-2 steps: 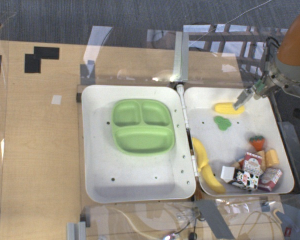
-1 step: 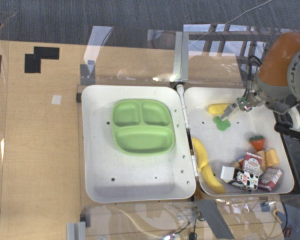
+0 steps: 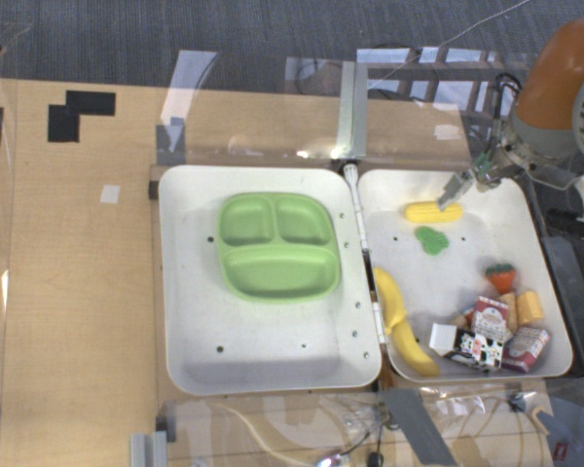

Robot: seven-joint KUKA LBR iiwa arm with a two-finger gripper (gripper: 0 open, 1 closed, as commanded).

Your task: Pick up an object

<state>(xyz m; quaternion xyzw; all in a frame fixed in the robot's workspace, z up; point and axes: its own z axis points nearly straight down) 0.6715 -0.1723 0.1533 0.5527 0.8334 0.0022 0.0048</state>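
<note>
Right bin [image 3: 526,222]: pincer [image 3: 452,195] comes in from the upper right, tip low over the bin's back part, right at the top edge of the corn cob [image 3: 433,212]. Cannot tell if the tip touches the corn, and cannot tell whether the pincer is apart or together, too small and blurred. Nothing seen gripped.

Corn cob lies flat, yellow, near the back of the right bin. Just in front of it a small green piece [image 3: 432,240], close but apart. Banana [image 3: 401,321] lies along the left wall, running toward the front corner. Front right corner is a cluster: a carton with red and white print [image 3: 485,331], a white-and-black box [image 3: 444,339] beside it, a reddish item [image 3: 529,348], an orange piece [image 3: 530,307], and a red-orange fruit with green top [image 3: 501,278] just behind them. Cluster is well apart from the pincer.

Left bin [image 3: 185,261]: green divided tray [image 3: 277,246] with three compartments, sitting about centre.

Both bins side by side on the bench [image 3: 68,290], with black markings [image 3: 78,113] at its far left.
</note>
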